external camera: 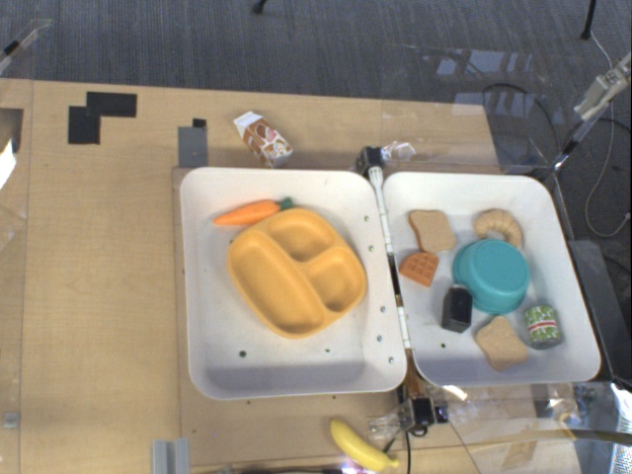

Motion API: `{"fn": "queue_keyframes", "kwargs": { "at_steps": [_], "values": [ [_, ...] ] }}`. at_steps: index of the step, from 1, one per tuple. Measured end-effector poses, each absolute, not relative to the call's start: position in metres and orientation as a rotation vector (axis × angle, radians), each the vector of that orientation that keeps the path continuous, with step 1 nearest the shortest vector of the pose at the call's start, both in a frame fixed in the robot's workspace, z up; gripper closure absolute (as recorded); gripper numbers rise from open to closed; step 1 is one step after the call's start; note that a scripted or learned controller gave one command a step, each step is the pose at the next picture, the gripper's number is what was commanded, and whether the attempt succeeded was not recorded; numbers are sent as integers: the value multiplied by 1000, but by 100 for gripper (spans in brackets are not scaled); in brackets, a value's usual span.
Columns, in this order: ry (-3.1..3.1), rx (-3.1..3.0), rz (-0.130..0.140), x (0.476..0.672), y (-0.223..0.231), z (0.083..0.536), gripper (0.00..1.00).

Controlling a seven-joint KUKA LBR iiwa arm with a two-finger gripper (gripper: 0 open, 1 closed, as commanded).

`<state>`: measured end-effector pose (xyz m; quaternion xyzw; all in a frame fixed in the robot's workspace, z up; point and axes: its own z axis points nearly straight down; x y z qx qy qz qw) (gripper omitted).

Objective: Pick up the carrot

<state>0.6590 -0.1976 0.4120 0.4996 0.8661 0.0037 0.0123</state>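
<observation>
**Desk:** On the bench, two white bins sit side by side. Where is the carrot?

**Photographer:** Lying in the left bin [202, 363], near its far edge. The carrot [249, 212] rests on its side, green end pointing right, just beside the far rim of a yellow divided plate [296, 271] that takes up the middle of that bin.

**Desk:** And the right bin?

**Photographer:** The right bin [565, 363] is crowded: a teal bowl [490, 276] at centre, a bread slice [432, 230] and a bagel [499, 227] beyond it, a waffle [419, 268] to its left, a black block [456, 308] leaning at its near left, another bread piece [502, 343] and a small can [541, 326] on the near side.

**Desk:** Anything outside the bins?

**Photographer:** A banana [360, 448] on the bench's near edge and a small wrapped packet [263, 137] beyond the left bin.

**Desk:** The gripper, open or closed?

**Photographer:** Cannot tell from this frame; nothing holds the carrot.
</observation>
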Motion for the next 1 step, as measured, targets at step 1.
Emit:
{"fn": "queue_keyframes", "kwargs": {
  "at_steps": [1],
  "values": [
    [2701,1557,11,659,-197,411,0]
  ]
}}
